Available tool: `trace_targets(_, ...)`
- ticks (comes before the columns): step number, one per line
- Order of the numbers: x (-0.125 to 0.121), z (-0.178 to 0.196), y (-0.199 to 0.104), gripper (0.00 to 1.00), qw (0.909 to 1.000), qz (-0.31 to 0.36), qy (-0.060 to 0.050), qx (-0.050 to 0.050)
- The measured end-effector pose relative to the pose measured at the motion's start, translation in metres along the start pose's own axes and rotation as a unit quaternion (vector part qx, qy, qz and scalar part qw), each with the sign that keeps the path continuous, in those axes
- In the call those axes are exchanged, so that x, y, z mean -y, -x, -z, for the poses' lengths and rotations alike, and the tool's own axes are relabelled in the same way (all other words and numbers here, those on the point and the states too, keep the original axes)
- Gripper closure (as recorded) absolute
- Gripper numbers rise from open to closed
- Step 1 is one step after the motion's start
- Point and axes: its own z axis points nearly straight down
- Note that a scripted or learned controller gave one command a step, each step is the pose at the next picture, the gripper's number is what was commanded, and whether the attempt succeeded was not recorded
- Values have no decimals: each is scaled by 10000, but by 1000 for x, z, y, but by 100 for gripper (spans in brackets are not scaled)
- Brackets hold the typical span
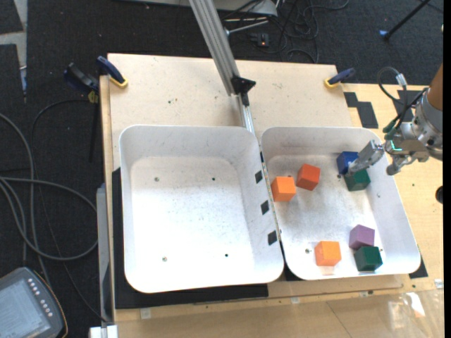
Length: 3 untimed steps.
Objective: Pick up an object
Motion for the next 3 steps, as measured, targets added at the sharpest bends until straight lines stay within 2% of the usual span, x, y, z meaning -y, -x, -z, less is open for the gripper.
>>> trace_targets(1, -1, 2, 0, 0, 10000, -3, 20, 5)
trace_targets(3, 16, -112, -2, 0, 10000, -16, -12, -4)
